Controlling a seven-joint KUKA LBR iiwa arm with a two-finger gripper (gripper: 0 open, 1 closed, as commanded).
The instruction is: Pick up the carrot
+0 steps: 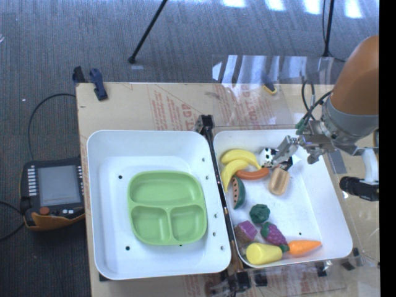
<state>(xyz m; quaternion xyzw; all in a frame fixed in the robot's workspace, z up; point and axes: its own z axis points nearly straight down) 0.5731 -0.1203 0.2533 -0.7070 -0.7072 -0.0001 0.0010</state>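
The carrot (pixel 304 247) is orange with a green end and lies near the front right corner of the right bin (pixel 325 190). It rests beside a yellow pear (pixel 264 253). My gripper (pixel 286 155) hangs over the back of the right bin, close above a black and white toy (pixel 266 155) and a tan piece (pixel 278 181). It is far back from the carrot. Its fingers look spread, with nothing between them.
The right bin also holds bananas (pixel 235 164), a sausage (pixel 252 173), a watermelon slice (pixel 238 193), a green broccoli (pixel 259 213) and purple pieces (pixel 273 232). The left bin (pixel 111 159) carries a green divided plate (pixel 167 206). A teach pendant (pixel 52 190) lies off the bench at left.
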